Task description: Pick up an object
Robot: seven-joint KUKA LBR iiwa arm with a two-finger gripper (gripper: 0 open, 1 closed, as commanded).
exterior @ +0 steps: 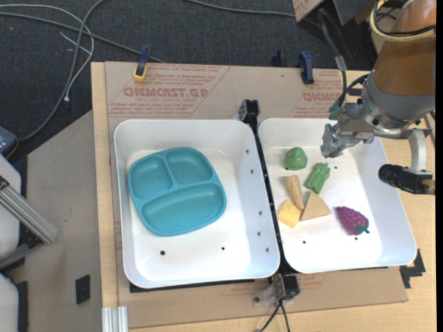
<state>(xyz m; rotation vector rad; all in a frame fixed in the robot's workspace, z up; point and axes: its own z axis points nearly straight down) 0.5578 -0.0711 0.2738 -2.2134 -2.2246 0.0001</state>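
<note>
The grasp is not yet made: the metal two-finger gripper (pixel 333 146), its opening impossible to judge, hovers in the right white bin (pixel 394 216) just above the ridged green plastic pickle (pixel 318 177), beside a smooth green pepper (pixel 295 158) and a bumpy purple grape bunch (pixel 351 219).

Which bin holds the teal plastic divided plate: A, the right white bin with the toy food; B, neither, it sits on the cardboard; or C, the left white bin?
C: the teal plastic divided plate lies flat inside the left white bin, apart from the toy food.
</note>
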